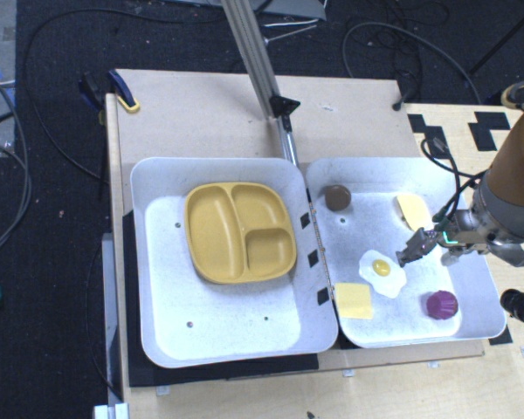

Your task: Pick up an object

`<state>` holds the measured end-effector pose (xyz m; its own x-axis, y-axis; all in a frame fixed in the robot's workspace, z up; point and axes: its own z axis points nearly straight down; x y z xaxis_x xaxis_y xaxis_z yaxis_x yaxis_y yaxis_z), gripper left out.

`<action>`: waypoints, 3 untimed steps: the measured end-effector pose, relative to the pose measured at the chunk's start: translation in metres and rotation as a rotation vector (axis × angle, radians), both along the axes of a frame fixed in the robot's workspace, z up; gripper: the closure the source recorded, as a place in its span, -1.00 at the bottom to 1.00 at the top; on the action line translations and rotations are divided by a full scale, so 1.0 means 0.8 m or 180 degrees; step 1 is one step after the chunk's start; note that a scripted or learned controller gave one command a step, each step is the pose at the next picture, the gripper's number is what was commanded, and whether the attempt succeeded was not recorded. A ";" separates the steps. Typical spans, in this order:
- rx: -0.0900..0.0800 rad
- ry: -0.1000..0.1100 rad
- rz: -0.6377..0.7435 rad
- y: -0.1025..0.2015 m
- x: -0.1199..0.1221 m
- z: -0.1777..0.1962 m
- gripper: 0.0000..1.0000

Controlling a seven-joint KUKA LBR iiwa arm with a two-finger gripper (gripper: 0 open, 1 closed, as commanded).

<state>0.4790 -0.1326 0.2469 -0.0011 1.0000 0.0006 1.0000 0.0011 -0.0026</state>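
The right bin holds a fried egg toy, a yellow square slice, a purple round piece, a pale yellow wedge and a brown round piece. My gripper reaches in from the right and hovers low over the bin, just right of the egg and below the wedge. Nothing visibly hangs from it.
The left bin carries a yellow divided plate. A slanted metal pole rises behind the bins. Black clips sit along the seam between the bins. Cables trail on the dark floor around the bench.
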 end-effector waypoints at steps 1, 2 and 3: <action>-0.0002 -0.0007 0.0001 0.000 0.001 0.001 -1.00; 0.0002 0.0009 -0.0009 -0.003 -0.001 -0.079 -1.00; 0.0002 0.0005 -0.0008 0.002 0.007 -0.155 -1.00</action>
